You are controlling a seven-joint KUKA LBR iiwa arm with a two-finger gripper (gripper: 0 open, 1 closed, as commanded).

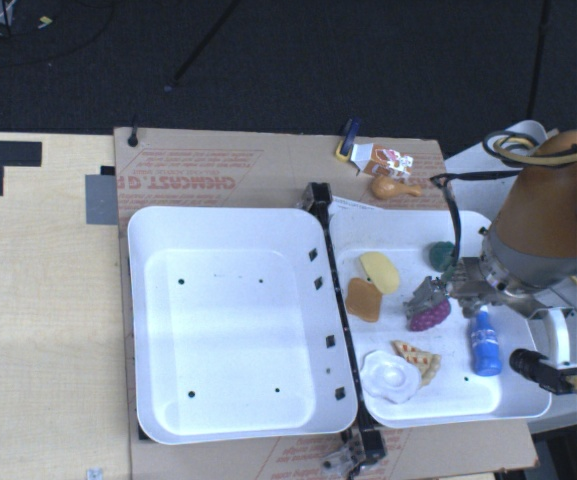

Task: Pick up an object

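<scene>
Claw [430,295] low over the purple grapes [429,315] in the right bin [468,404]. Cannot tell its opening or any hold. Nothing lifted yet; pick not done.

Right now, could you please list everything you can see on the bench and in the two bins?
left bin: one, white, left half of the board
right bin: one, white, beside it on the right
yellow piece: one, pale yellow, upper left of right bin
orange-brown block: one, just below the yellow piece
purple grapes: one bunch, middle of right bin, at the gripper tip
green item: one, dark green, upper right bin
blue bottle: one, right side of right bin
waffle-like wedge: one, tan, lower right bin
fried egg: one, white, beside the wedge
toy chicken leg: one, orange, on the board behind the bins
gripper: one, grey, over the grapes
</scene>
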